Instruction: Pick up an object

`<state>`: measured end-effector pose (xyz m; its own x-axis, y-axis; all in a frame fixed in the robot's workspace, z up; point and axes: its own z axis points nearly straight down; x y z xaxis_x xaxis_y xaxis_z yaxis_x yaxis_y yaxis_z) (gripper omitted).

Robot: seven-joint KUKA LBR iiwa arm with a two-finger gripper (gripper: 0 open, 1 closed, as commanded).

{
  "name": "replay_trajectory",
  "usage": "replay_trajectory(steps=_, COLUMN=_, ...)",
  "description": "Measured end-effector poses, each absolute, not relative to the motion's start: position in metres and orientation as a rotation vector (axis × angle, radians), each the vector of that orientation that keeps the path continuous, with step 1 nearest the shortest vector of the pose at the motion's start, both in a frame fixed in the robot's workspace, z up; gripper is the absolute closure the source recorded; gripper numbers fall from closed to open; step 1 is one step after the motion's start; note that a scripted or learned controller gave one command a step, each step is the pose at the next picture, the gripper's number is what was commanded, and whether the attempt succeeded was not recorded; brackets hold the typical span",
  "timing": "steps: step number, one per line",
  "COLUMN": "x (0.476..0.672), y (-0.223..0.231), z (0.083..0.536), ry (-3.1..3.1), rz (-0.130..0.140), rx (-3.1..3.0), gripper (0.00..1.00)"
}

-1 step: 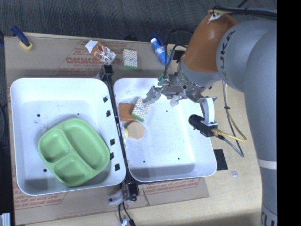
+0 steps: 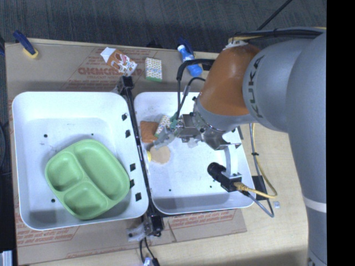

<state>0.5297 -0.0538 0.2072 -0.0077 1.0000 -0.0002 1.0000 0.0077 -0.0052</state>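
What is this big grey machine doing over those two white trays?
A grey robot arm with an orange band reaches in from the right over the right bin. Its gripper is down near the bin's left side, among a few small things: an orange block and a tan round piece. Whether it has hold of anything is too cluttered to tell. The left bin holds a green divided plate.

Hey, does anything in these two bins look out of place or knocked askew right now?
Nothing looks spilled or broken. The green divided plate lies flat but turned at an angle in the left bin. In the right bin, a few small items huddle against the divider under the gripper, too jumbled to identify.
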Motion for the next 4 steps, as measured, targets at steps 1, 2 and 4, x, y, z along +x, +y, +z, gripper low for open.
replay_trajectory(steps=1, x=0.596, y=-0.014, z=0.191, ry=-2.23, rz=0.006, rx=-2.211, gripper=0.0)
replay_trajectory(steps=2, x=0.596, y=-0.015, z=0.191, ry=-2.229, rz=0.006, rx=-2.212, gripper=0.0)
replay_trajectory(steps=4, x=0.656, y=-0.092, z=0.091, ry=-2.225, rz=0.005, rx=-2.215, gripper=0.0)
